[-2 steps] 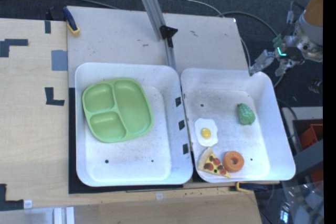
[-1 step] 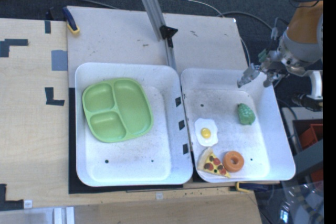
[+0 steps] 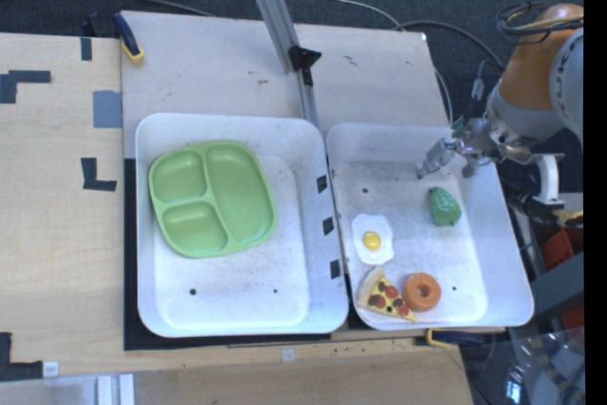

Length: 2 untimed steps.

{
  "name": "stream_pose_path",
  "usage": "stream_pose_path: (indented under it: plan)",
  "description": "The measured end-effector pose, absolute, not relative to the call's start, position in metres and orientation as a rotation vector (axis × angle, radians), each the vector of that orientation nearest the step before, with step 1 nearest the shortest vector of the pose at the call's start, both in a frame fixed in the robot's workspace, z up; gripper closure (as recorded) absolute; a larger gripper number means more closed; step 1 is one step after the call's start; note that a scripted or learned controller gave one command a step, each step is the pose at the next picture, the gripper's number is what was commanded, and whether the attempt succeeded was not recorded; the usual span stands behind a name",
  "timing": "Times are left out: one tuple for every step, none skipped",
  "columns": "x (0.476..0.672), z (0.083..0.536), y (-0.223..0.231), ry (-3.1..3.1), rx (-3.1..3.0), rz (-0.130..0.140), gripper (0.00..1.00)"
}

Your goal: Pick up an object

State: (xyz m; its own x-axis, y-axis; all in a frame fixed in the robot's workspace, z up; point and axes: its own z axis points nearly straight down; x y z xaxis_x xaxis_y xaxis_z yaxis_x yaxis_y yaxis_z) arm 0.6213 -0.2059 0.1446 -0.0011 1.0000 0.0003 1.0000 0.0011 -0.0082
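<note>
The arm (image 3: pixel 542 81) is reaching in from three o'clock, its grey body and orange band partly cut off by the frame's right side. Its gripper (image 3: pixel 446 159) is hanging over the upper part of the right bin (image 3: pixel 493 232), with two thin fingers spread apart and nothing sitting between them, so the claw is standing open and holding nothing.

The nearest object is a green toy (image 3: pixel 443 206), lying just at five to six o'clock of the fingertips and apart from them. Its long axis is running roughly from twelve to six o'clock, leaning slightly, with the narrower end pointing up toward the gripper. What kind of toy it is remains hard to make out; its surface is looking bumpy and blurred.

Toward the middle of the right bin a fried egg (image 3: pixel 373 240) is lying flat, at eight o'clock from the green toy. At the bin's lower edge a pizza slice (image 3: pixel 383 295) is lying with its tip pointing toward eleven o'clock, and a doughnut (image 3: pixel 422 291) is sitting just beside it, at its three o'clock; whether they are touching is unclear.

In the left bin (image 3: pixel 171 299) a green divided plate (image 3: pixel 211 197) is resting flat, tilted a little counter-clockwise. A metal rail (image 3: pixel 270 0) is crossing from twelve o'clock down to the gap between the bins, its top cut off by the frame.
</note>
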Motion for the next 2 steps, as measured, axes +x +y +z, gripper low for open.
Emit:
stream_pose_path:
  plan:
    - [0.620, 0.090, -0.205, -2.220, -2.216, 0.007, 0.00]
    - [0.621, 0.104, -0.204, -2.225, -2.217, 0.003, 1.00]
